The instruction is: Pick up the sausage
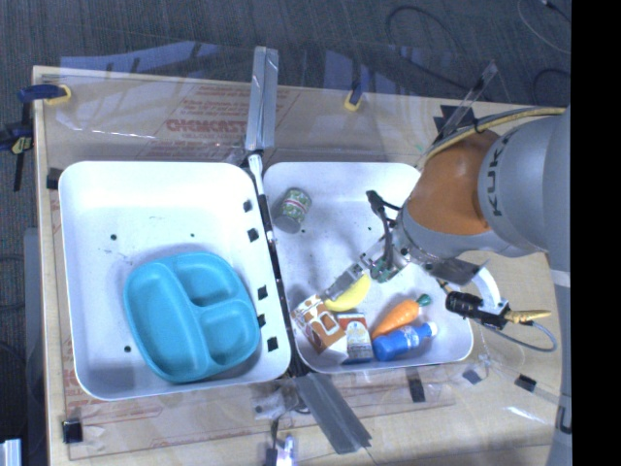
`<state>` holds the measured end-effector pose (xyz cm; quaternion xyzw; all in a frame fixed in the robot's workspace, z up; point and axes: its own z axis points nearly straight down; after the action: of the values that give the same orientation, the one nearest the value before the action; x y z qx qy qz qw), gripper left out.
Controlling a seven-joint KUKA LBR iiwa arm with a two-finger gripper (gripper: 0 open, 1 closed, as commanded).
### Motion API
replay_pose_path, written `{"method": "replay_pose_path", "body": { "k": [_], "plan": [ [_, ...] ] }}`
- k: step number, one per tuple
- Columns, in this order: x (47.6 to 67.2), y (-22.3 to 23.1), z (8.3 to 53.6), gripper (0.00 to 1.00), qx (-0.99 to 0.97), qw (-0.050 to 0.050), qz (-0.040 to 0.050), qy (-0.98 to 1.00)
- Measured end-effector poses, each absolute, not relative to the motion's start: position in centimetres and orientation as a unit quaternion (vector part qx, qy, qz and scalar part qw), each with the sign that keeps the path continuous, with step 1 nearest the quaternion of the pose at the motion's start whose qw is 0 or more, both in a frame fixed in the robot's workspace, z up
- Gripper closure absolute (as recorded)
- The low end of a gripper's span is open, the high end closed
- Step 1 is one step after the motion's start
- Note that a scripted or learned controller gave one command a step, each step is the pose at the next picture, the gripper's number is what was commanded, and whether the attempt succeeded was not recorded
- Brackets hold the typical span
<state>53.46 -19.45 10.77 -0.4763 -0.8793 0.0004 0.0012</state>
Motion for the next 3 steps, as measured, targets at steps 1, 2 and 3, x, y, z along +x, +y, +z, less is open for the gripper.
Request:
{"method": "replay_pose_path", "body": {
  "k": [1, 2, 3],
  "plan": [
    [56.4, -17.7, 9.0, 0.0, -0.501, 0.001, 0.0005, -0.865],
    [60.4, -21.0, 9.1, 0.0, -0.694, 0.0, 0.0003, -0.72],
    [64.8, -20.8, 16.6, 0.0, -0.7, 0.0, 0.0004, -0.715]
  ]
}}
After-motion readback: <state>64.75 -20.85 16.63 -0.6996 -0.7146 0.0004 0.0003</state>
